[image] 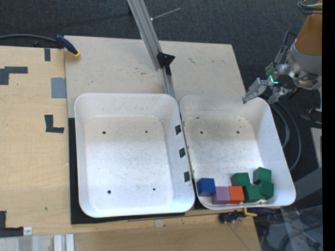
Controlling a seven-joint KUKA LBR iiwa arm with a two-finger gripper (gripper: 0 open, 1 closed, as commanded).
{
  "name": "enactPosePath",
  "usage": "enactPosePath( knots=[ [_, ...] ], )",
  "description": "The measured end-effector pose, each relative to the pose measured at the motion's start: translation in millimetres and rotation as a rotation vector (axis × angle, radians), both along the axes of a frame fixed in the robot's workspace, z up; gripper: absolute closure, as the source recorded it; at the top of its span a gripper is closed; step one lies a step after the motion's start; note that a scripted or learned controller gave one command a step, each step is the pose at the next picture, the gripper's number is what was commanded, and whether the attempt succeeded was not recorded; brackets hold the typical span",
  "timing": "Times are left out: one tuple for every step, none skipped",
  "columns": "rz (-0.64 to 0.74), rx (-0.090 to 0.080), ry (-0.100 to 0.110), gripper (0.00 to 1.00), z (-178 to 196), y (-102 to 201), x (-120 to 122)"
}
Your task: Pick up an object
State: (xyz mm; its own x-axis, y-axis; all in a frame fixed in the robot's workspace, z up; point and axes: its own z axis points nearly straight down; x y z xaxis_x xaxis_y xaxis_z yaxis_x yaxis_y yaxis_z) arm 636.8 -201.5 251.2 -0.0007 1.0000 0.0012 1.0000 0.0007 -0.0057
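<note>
Blocks: one blue, purple, orange, three green; gripper empty, spread open.

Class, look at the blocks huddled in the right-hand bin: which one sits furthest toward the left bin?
The blue block. It stands at the left end of the cluster, next to the purple block; the orange and green ones lie further right.

A pale wooden desk stands on dark grey carpet, lit evenly from above. Grey and dark tape marks dot its left side, a slanted metal rail crosses overhead, and a black cable trails along the far edge.
</note>
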Motion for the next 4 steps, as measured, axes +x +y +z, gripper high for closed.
enactPosePath(
  knots=[
    [0.001, -0.003, -0.004, 0.0, 3, 0, 1],
    [0.0, -0.001, 0.002, 0.0, -61, 2, -3],
    [0.001, -0.002, 0.001, 0.0, -105, 2, -3],
    [0.001, -0.001, 0.001, 0.0, -160, 3, -4]
  ],
)
